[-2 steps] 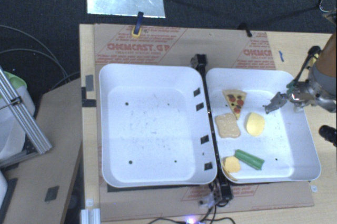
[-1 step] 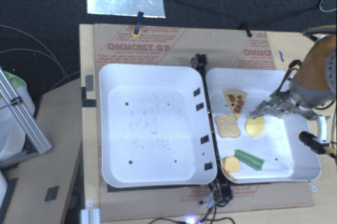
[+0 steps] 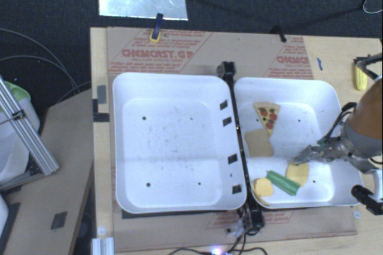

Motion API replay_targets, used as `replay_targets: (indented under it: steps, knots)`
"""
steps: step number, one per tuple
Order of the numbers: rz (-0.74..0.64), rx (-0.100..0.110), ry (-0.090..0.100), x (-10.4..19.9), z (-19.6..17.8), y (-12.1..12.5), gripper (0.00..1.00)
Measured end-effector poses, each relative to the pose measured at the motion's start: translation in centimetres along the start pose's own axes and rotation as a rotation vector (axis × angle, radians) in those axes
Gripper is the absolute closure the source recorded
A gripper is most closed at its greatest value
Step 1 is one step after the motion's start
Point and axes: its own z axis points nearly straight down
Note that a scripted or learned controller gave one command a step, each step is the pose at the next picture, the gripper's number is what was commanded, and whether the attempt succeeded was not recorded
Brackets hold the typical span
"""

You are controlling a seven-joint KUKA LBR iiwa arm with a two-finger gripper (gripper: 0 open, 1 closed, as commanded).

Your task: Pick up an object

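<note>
The right bin [image 3: 311, 92] holds a pizza slice toy [image 3: 267, 114], a tan bread slice [image 3: 258, 142], a green cylinder [image 3: 282, 182], a yellow flat piece [image 3: 298, 173] and a small yellow piece [image 3: 263, 187]. My gripper [image 3: 302, 157] reaches in from the right, its tips low in the bin just above the yellow flat piece. The fingers look spread a little, with nothing between them.
The left bin [image 3: 173, 86] stands beside the right one, with black clips along the shared divider [image 3: 230, 128]. A yellow object [image 3: 361, 76] lies on the bench at the far right. Cardboard [image 3: 197, 50] lies under both bins.
</note>
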Motion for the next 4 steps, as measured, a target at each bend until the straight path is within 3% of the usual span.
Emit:
replay_targets:
  steps: [1,2,3,4]
  knots:
    - [-0.013,-0.004,-0.001,1.4,0.2,8.8,0.00]
    - [-0.009,-0.001,0.000,1.2,-0.9,8.5,1.00]
    - [-0.003,0.011,0.004,3.1,-0.3,1.0,1.00]
    - [-0.002,0.005,0.001,-0.1,0.3,-1.2,1.00]
